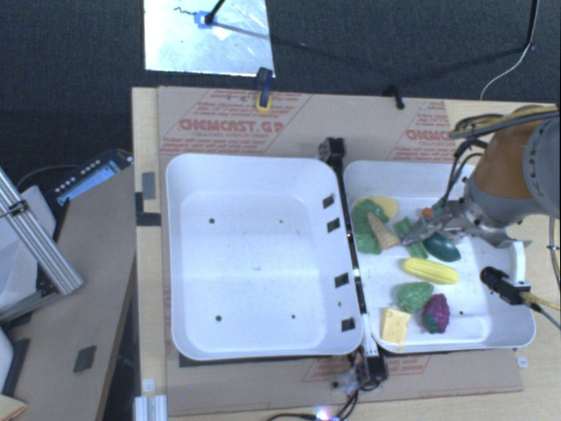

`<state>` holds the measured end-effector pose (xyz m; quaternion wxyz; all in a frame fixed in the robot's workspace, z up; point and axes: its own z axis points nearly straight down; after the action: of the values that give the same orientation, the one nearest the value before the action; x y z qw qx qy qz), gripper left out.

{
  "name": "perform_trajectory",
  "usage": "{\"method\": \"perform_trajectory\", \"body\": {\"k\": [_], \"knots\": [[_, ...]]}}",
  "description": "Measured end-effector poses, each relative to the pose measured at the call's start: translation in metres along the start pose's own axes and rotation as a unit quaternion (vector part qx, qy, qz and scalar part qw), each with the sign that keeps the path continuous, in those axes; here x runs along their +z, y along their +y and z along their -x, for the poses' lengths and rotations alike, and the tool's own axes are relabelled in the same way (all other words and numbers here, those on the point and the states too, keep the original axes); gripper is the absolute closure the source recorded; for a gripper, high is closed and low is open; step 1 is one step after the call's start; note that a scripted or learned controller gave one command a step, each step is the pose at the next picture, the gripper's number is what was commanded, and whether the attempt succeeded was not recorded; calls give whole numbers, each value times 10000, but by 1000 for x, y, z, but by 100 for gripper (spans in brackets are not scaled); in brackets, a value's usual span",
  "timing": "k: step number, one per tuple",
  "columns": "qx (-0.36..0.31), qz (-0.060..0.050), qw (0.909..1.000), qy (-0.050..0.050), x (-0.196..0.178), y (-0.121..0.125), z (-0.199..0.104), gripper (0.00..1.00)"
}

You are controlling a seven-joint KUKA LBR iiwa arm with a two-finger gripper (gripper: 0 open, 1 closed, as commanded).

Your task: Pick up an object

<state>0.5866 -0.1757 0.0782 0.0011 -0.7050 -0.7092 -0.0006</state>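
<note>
My gripper [424, 227] is low over the middle of the right bin [504, 327], reaching in from the right. Its tip is between a small green piece [405, 231] and a dark green rounded item [442, 249]. Left of it lie a green leafy item [366, 238], a pale yellow-green piece [383, 207] and a tan cone [382, 231]. Nearer the front lie a yellow corn cob [429, 271], a green broccoli-like lump [413, 296], a purple grape bunch [436, 312] and a yellow block [395, 326].
The left bin [188, 235] stands beside the right one, with a black divider [346, 235] between them. A shiny sheet [207, 24] lies behind the bench. A cardboard sheet [289, 117] lies under both bins.
</note>
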Motion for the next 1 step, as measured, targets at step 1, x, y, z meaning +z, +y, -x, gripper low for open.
{"method": "perform_trajectory", "body": {"k": [1], "knots": [[-16, 29, 10000, -14, -7, 45, -47, 0]]}}
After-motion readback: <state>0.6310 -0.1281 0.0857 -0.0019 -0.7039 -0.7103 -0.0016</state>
